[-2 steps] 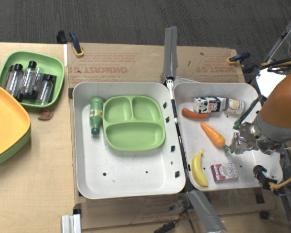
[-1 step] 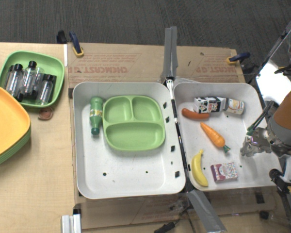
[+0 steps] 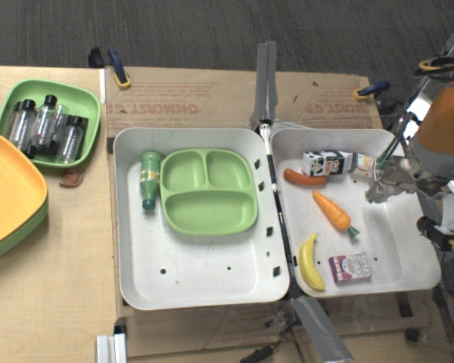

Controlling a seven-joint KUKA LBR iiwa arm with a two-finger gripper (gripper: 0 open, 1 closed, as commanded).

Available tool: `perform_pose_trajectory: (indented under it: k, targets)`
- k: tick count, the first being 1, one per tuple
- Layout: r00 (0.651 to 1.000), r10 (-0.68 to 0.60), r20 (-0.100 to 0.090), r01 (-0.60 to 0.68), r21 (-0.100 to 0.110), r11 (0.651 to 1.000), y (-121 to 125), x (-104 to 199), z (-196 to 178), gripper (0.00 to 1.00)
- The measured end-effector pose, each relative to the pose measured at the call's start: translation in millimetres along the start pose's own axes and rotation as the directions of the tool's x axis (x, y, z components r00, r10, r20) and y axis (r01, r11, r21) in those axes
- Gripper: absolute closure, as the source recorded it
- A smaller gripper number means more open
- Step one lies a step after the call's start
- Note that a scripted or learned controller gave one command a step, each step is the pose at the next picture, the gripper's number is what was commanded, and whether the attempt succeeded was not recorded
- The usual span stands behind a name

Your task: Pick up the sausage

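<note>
End effector (image 3: 377, 191) is seen at the right of the frame, poised over the right edge of the right bin (image 3: 408, 274); whether its fingers are spread or closed cannot be told, and nothing is seen between them.

Largest first, the worktop (image 3: 68, 278) is spread across the lower frame, so that both bins are carried side by side within the arm's reach. The left bin (image 3: 204, 278) is taken up by a green divided plate (image 3: 208, 190), with a green bottle (image 3: 149, 178) laid flat beside its left rim. The right bin is used as the picking area, its items scattered well apart, probably so that each can be gripped singly.

A carrot (image 3: 333, 210) is laid slantwise at the bin's middle, a banana (image 3: 310, 263) near the lower left corner, a small pink packet (image 3: 349, 267) just beside it, and a milk carton (image 3: 327, 162) at the top. The sausage (image 3: 304, 178) is found in the upper left part of the right bin, touching or nearly touching the carton, well apart from the end effector. A reach leftward across the bin is judged necessary.
</note>
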State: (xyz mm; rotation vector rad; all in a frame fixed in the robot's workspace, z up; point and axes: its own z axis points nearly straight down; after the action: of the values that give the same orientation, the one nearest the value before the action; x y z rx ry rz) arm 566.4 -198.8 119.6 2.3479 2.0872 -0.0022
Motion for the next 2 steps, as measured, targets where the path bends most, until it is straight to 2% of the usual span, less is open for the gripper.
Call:
perform_pose_trajectory:
  k: [1,2]
  targets:
    - [1.000,-0.008,-0.001,0.008,0.002,1.000,-71.8,46.6,-6.1,1.00]
    - [0.994,0.113,-0.001,-0.113,0.005,0.994,-59.8,96.0,29.3,1.00]
